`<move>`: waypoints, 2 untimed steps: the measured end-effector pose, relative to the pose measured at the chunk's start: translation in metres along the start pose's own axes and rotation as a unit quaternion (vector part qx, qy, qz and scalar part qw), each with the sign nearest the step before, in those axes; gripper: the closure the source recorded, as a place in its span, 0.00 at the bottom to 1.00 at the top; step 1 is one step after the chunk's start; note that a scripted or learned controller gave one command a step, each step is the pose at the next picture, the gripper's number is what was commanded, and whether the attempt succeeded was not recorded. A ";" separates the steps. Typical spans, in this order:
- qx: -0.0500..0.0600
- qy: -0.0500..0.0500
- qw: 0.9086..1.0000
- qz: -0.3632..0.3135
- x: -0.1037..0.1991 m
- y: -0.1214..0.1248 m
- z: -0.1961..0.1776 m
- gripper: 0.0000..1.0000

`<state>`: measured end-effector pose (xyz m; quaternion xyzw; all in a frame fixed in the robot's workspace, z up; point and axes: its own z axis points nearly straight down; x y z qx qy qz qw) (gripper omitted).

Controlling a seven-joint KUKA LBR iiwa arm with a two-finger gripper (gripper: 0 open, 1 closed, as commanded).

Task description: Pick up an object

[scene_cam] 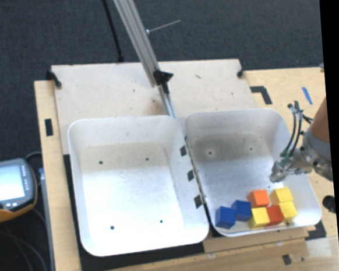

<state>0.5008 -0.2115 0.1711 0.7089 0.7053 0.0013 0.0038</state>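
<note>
Pincer (280, 173) hung at the right bin's (227, 121) right wall, above the blocks. I could not tell its state, and I saw nothing held, so I judged the pickup not yet done. Largest to smallest: left bin (81, 168), right bin, then blue (225, 216), orange (259, 198) and yellow (259, 217) blocks crowded touching in its near corner.

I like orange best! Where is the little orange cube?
The small orange cube lies in the right white bin, near its front right corner, between a blue cube and a yellow cube.
</note>
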 end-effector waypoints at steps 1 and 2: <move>-0.003 -0.002 1.000 0.001 -0.002 0.001 -0.011 1.00; -0.006 -0.004 1.000 0.004 -0.003 0.002 -0.021 1.00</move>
